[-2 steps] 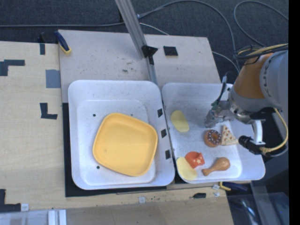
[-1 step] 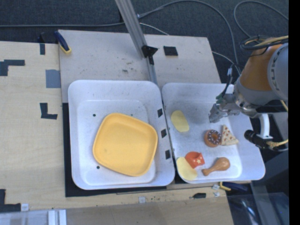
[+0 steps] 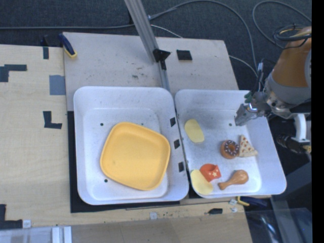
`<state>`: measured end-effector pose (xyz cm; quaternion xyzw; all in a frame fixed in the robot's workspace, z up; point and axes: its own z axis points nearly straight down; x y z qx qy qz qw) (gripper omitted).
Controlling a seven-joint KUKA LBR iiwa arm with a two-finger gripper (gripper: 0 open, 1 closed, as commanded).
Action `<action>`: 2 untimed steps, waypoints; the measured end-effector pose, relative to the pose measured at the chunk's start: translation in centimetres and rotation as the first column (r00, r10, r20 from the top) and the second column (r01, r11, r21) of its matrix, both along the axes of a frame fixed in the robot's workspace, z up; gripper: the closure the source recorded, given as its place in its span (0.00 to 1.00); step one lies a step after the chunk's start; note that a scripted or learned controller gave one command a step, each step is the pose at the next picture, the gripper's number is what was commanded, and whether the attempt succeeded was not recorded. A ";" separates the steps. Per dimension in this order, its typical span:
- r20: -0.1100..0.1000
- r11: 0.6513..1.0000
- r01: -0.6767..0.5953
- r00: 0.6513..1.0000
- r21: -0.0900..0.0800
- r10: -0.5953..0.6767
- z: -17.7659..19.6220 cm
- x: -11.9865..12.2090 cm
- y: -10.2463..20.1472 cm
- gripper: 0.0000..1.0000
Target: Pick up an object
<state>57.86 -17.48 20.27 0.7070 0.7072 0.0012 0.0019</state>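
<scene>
Doughnut (image 3: 230, 149) and pizza slice (image 3: 247, 147) lie touching in the right bin (image 3: 268, 135), just below the gripper (image 3: 240, 118), whose jaw opening I cannot tell. Risk: descending between them could nudge both aside, gripping neither.

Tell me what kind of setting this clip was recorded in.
Most likely a robotics lab bench for grasping trials. Two white bins sit side by side on a wooden bench, toy food such as a donut and a drumstick lies in one, and loose cables trail behind.
</scene>
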 end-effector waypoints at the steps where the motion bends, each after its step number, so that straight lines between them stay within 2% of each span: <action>1: -0.001 1.000 0.000 1.000 0.000 0.000 4.7 0.1 0.0 1.00; 2: -0.004 1.000 -0.004 1.000 0.002 0.004 5.3 0.3 5.2 1.00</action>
